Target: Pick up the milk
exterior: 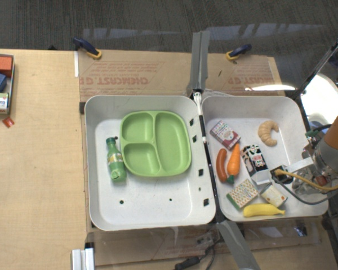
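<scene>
In the right bin, milk lies near the hand.

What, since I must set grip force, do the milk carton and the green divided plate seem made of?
Milk carton: probably hard plastic or printed card; flat faces with black-and-white print, finish too small to tell. Green divided plate: likely moulded plastic; one even colour, rounded ridges, soft sheen.
</scene>
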Controlling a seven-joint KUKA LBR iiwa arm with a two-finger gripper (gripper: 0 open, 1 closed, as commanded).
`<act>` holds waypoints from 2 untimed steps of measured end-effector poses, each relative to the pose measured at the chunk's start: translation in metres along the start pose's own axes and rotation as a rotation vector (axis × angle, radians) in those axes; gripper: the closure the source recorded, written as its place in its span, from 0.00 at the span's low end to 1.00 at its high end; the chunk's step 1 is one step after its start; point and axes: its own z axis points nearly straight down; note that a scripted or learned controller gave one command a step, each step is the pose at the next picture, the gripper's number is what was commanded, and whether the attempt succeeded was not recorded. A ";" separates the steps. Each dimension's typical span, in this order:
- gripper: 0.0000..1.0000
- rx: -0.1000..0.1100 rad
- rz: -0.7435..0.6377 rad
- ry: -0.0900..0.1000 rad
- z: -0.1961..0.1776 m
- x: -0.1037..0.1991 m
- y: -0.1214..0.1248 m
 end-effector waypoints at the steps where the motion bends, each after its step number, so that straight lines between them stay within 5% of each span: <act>1: 1.00 0.000 -0.003 -0.001 0.001 0.002 -0.010; 2: 1.00 0.000 -0.002 -0.001 0.000 0.003 -0.015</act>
